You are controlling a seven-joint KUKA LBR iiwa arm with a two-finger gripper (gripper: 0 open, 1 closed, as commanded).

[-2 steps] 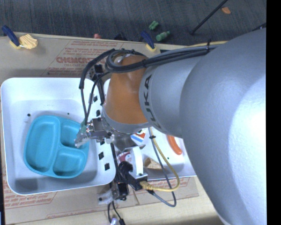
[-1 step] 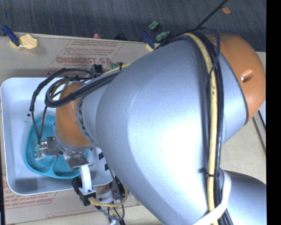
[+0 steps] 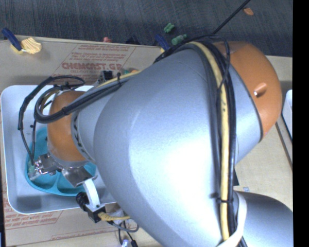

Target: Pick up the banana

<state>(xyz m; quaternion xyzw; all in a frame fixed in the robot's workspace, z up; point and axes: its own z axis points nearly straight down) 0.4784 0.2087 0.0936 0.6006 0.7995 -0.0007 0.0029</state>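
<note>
Grey arm (image 3: 180, 153) reaches into white bin (image 3: 10, 138) — over teal object (image 3: 51, 181).

Arm (image 3: 180, 143) body covers most of the left bin (image 3: 13, 138), only its 9 o'clock wall and corner visible. Teal object (image 3: 51, 181) under the wrist mostly hidden, can't identify it. Gripper end buried behind the orange band (image 3: 62, 133). Right bin (image 3: 287, 112) cut off at 3 o'clock.
</note>
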